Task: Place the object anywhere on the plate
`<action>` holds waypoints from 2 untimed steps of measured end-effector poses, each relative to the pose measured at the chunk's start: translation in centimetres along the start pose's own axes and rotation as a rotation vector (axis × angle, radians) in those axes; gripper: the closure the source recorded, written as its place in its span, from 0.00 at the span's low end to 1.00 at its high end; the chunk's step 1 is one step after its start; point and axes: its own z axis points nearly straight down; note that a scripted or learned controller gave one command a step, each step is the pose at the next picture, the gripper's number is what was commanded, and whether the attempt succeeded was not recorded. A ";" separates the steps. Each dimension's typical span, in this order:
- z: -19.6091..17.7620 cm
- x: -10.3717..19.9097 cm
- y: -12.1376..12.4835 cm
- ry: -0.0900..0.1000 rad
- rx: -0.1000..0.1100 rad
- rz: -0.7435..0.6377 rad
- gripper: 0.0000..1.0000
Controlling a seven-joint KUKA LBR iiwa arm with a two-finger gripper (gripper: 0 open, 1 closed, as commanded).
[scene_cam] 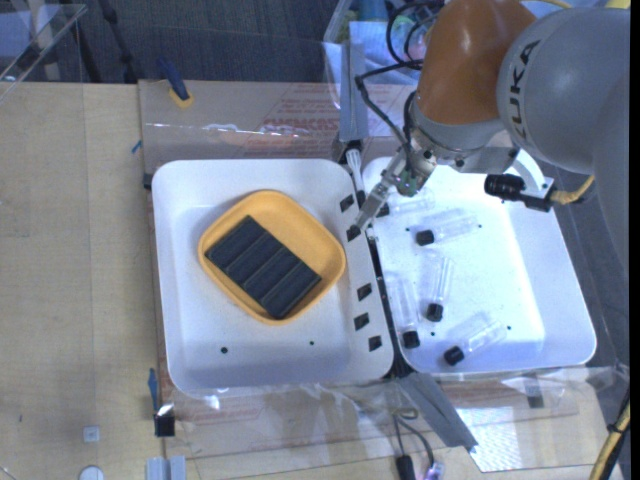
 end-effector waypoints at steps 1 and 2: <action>0.0 0.0 0.0 0.000 0.000 0.000 0.00; 0.0 0.0 0.0 0.000 0.000 0.000 0.00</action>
